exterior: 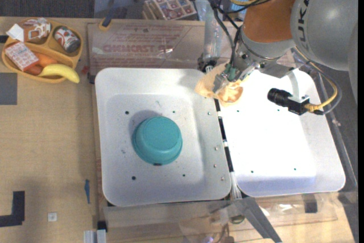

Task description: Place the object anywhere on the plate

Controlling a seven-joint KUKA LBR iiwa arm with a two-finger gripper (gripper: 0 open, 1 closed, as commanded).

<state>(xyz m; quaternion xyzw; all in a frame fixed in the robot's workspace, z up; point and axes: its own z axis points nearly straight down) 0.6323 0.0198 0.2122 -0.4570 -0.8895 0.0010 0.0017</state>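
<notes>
**Operator:** Where is the tan object located?

**Technician:** The tan object (pixel 220 91) is seen directly under the gripper (pixel 230 75), at the far end of the seam between the left bin (pixel 114 88) and the right bin (pixel 296 151). Its long axis is laid roughly across that seam.

**Operator:** Is it held?

**Technician:** That cannot be told. The tip of the gripper is merged with the object, so neither an open nor a closed state is confirmed.

**Operator:** Which relation governs the coming move?

**Technician:** The teal plate (pixel 157 139) is set in the middle of the left bin, well apart from the gripper, toward the view's lower left. Travel in that direction is judged to be required before release.
</notes>
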